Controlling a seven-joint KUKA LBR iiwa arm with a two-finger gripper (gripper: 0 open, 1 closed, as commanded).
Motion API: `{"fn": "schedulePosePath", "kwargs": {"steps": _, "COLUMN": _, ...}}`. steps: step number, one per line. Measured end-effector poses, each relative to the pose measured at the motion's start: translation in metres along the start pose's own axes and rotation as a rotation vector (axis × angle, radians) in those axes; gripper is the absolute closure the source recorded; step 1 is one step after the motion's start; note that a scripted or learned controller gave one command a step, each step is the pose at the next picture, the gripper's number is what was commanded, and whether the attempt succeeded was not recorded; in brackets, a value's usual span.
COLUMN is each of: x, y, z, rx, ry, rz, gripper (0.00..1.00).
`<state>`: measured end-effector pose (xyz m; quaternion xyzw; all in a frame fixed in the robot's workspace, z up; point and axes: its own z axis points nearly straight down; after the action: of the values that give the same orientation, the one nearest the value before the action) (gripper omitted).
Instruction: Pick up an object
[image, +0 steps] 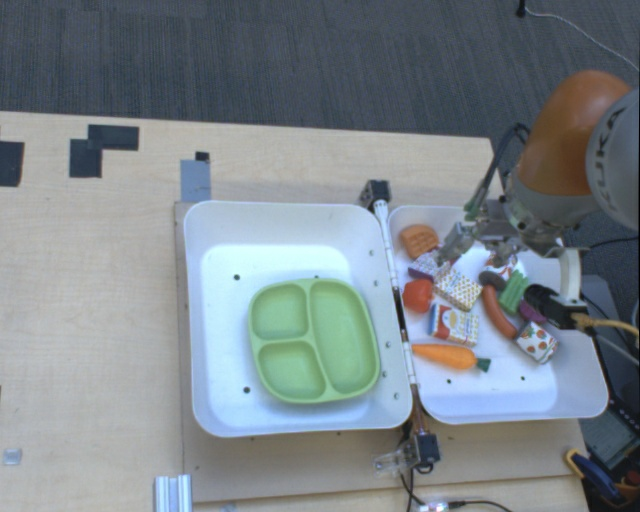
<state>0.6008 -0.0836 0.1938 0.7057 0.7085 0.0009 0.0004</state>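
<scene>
**Arm over the toy bin**

Here, the grey arm's two-finger gripper (468, 240) is hanging over the right white bin (500, 400), just above a small patterned box (457, 289) lying among toy foods; its fingers' spread cannot be told. A green three-compartment plastic plate (314, 341) is sitting in the left white bin (215, 300).

A green three-compartment plate (315, 340) is set in the left white bin (215, 400). Black tape patches (100, 148) are seen at ten o'clock on the wooden bench (90, 320).
</scene>
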Motion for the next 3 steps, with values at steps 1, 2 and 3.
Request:
{"fn": "schedulePosePath", "kwargs": {"steps": 1, "x": -0.005, "y": -0.011, "z": 0.08, "rx": -0.002, "ry": 0.0, "rz": 0.001, "gripper": 0.0}}
{"fn": "schedulePosePath", "kwargs": {"steps": 2, "x": -0.005, "y": -0.025, "z": 0.102, "rx": -0.022, "ry": -0.009, "rz": 0.002, "gripper": 0.0}}
{"fn": "schedulePosePath", "kwargs": {"steps": 3, "x": -0.004, "y": -0.023, "z": 0.09, "rx": -0.027, "ry": -0.006, "rz": 0.001, "gripper": 1.0}}
